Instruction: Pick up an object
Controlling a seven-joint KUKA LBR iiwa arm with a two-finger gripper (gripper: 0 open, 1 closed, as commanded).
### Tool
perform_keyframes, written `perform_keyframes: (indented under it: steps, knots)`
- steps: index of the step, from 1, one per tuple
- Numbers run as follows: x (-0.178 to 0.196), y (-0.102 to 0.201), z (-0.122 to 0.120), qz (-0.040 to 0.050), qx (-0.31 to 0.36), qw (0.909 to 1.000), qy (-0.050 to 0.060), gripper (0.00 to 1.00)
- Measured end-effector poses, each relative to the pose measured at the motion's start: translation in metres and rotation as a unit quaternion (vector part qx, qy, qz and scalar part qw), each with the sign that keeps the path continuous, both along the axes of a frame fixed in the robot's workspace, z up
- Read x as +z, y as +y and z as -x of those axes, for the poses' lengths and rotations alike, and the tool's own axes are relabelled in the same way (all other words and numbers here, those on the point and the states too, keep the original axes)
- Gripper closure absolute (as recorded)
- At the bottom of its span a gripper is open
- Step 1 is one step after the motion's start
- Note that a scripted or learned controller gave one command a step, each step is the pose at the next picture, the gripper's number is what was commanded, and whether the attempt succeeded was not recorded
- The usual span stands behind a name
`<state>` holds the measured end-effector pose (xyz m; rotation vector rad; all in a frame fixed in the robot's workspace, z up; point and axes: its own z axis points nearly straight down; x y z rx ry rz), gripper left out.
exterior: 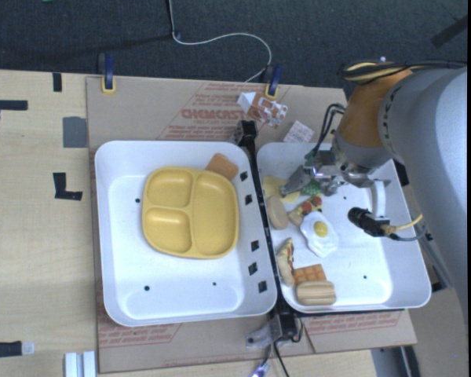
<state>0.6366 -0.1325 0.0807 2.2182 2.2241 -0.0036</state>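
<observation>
My gripper (304,182) hangs low over the upper left part of the right bin (377,277), below the orange band (363,116) of the arm. Just under and beside it lie a yellow piece (272,185), a beige round piece (276,211) and a small red and yellow piece (307,205). A fried egg toy (322,235) lies a little nearer the front. Further forward along the bin's left side are a fries-like piece (286,256), a waffle (308,273) and a bread roll (315,292). Whether anything is held is hidden by the gripper body.
The left bin (118,210) holds a yellow divided plate (192,212) with an orange-brown block (221,166) at its far right corner. A black cable connector (366,220) dangles over the right bin. Black clips (253,234) run along the wall between the bins.
</observation>
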Motion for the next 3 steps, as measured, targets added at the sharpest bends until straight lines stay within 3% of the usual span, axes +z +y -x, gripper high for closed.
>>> perform_keyframes:
  steps: [1, 2, 3]
  knots:
    - [0.005, 0.024, -0.033, -0.0002, 0.0, 1.0, -0.002, 0.0]
    - [0.014, 0.024, -0.032, -0.0004, 0.0, 1.0, -0.001, 1.0]
    - [0.11, 0.057, 0.015, -0.0015, 0.001, 1.0, -0.004, 1.0]
